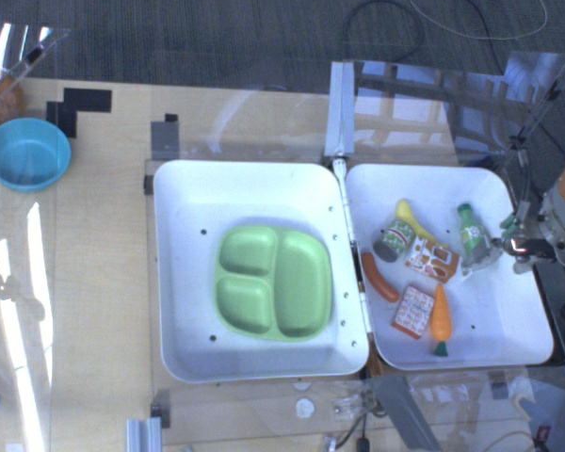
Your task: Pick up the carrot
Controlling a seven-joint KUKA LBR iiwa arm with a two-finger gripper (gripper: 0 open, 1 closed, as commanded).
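The carrot (440,316) is orange with a small green top. It lies in the right bin (523,332) near the front wall, top pointing toward the front. My gripper (497,250) hovers at the bin's right side, beside a green bottle (469,232), up and to the right of the carrot and apart from it. Nothing visibly hangs from the gripper.
A red-checked box (413,311) touches the carrot's left side. A sausage (379,277), a snack pack (430,260), a can (393,241) and a banana (410,217) lie behind. The left bin (184,347) holds a green divided plate (273,282). A blue bowl (26,153) sits far left.
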